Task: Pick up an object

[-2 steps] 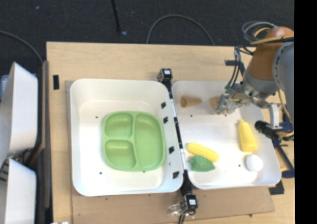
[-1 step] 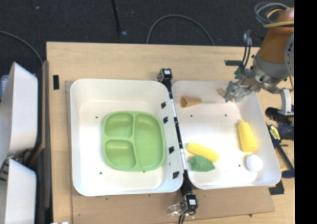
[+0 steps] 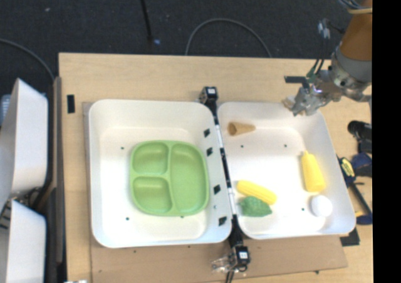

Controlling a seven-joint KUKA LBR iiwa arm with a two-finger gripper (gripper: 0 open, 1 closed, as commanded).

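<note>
The claw (image 3: 303, 104) hovers at the right bin's (image 3: 276, 150) one o'clock corner, over the rim; whether it is apart or together I cannot tell. Nearest lies the cone (image 3: 240, 128) at eleven o'clock in that bin. The upright corn cob (image 3: 312, 172) sits at four o'clock. For a clean pick, I judge it should centre above one piece, descend straight, then close. No readable writing.

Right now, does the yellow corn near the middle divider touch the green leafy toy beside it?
Touching. In the camera view the yellow corn lies in the right bin with its lower edge meeting the top of the green leafy toy, no white floor between them.
</note>
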